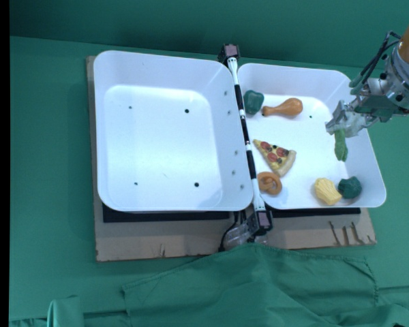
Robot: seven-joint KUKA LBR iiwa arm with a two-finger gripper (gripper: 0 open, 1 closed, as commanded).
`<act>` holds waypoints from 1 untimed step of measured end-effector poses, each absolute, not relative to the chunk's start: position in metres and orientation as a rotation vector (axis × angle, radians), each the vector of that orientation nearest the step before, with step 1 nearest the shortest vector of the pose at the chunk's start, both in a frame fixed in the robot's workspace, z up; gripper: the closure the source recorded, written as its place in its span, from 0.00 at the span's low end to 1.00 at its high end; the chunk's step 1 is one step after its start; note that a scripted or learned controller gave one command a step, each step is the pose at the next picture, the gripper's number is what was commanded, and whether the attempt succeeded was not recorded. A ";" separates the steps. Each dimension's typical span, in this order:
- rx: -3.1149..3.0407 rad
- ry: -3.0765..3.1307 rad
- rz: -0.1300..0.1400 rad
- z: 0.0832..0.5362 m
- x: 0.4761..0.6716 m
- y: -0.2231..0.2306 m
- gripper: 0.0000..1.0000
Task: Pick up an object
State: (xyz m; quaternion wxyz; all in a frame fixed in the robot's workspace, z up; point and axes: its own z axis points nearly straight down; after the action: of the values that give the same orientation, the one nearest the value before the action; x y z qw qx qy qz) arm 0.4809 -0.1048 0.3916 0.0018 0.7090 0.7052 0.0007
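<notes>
I see a long green piece [340, 144] hanging down from the gripper [343, 123] at the right of the frame, its top caught between the fingers, so the gripper is clamped on it above the right bin [307, 73] near that bin's right wall. I cannot tell whether its lower end touches the bin floor. Below it, in the lower right corner of that bin, a yellow piece [326, 191] and a dark green lump [350, 187] lie just beside each other. Toward the middle of the frame I see a pizza slice [275, 155], with a brown pretzel-like piece [269, 182] just below it. Higher up lie a drumstick [283, 107] and a dark green pepper [253, 101] near the divider. The left bin [109, 70] sits beside it, both on the green table [48, 148].
</notes>
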 end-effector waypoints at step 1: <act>2.222 2.212 0.004 0.398 0.484 -0.102 1.00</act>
State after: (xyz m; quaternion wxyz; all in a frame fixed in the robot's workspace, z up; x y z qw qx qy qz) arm 0.4836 -0.1021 0.3976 0.0033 0.7086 0.7056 0.0013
